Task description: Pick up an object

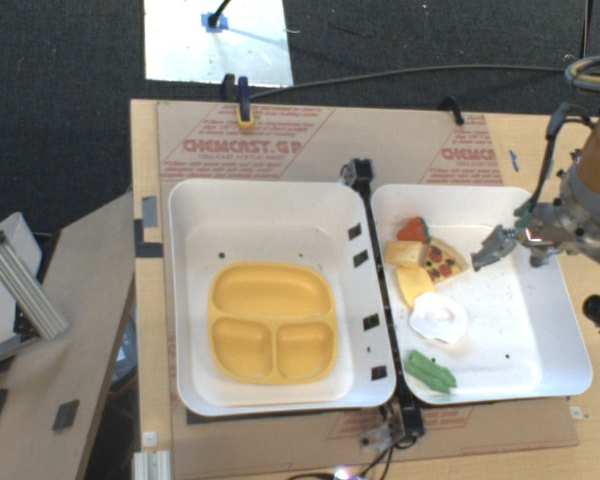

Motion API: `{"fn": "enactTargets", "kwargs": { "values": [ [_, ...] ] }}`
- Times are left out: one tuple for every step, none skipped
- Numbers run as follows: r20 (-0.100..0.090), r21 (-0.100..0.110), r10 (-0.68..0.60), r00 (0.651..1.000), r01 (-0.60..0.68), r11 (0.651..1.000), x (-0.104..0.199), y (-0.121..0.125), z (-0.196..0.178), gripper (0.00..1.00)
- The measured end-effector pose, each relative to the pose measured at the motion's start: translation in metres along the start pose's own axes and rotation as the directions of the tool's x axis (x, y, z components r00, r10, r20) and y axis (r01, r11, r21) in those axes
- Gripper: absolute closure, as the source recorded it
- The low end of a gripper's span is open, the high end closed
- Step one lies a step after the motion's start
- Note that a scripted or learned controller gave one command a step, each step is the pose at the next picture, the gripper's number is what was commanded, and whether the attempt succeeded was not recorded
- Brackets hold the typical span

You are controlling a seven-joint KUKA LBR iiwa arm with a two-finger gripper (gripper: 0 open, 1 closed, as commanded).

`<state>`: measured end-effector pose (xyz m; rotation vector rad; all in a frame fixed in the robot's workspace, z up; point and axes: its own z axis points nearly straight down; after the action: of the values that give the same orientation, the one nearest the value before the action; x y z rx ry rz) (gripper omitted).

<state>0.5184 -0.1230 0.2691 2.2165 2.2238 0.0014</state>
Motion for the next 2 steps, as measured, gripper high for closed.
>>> {"fn": "enactTargets", "kwargs": {
  "values": [
    [-0.002, 0.004, 0.002, 1.000, -0.002, 1.000, 0.002, -0.001, 0.042, 0.00],
    [-0.002, 0.004, 0.002, 1.000, -0.002, 1.000, 0.001, -0.003, 0.084, 0.00]
  ]
}}
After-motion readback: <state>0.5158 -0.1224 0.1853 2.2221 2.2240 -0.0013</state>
